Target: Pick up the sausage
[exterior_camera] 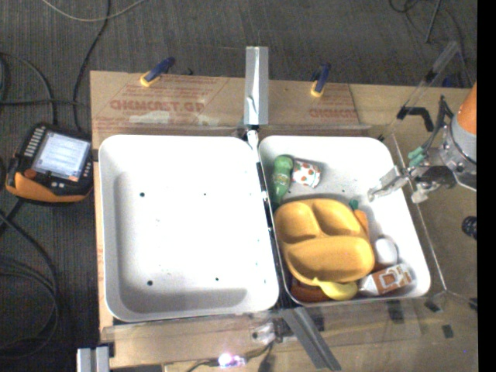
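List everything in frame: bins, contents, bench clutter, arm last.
white bins: 2, white, side by side on the bench; the left one shows bare floor, the right one holds the items
bread loaf: 1, yellow-orange, large, middle of right bin
green item: 1, green, far left corner of right bin
white cup: 1, white with red marks, beside the green item
egg-like item: 1, white, right of the loaf
carton: 1, brown and white, near right corner of right bin
yellow item: 1, yellow, under the loaf's near edge
red-brown item: 1, mostly hidden under the loaf; possibly the sausage, cannot tell
clamps: 2, blue and yellow, far bench edge
pendant: 1, orange and black, left of bench
hand: 1, grey, over right bin's right rim
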Available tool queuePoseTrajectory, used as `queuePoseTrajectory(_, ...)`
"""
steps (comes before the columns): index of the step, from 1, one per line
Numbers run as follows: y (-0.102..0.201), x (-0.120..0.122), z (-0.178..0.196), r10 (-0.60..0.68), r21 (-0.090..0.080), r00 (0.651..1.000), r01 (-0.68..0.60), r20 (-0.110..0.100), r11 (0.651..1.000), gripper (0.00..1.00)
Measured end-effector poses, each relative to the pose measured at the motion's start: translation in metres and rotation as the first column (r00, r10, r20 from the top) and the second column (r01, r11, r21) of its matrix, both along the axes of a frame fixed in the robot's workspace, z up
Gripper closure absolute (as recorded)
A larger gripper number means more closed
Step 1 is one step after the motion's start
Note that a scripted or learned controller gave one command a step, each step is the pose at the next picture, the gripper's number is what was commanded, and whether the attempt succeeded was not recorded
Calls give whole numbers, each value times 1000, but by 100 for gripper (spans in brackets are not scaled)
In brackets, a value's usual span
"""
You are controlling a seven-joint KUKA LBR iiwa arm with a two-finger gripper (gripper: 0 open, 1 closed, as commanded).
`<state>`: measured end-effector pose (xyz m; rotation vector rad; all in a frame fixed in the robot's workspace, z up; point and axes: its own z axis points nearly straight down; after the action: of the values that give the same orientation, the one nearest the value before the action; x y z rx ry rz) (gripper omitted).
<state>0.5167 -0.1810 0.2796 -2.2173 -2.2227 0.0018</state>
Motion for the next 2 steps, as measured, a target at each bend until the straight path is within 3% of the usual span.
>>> queuePoseTrajectory(1, 16, -33, -33, 39, 0, 999, -39, 0, 999, 0)
queuePoseTrajectory(2, 61, 32, -131, -121, 1, 993, 121, -2, 993, 0)
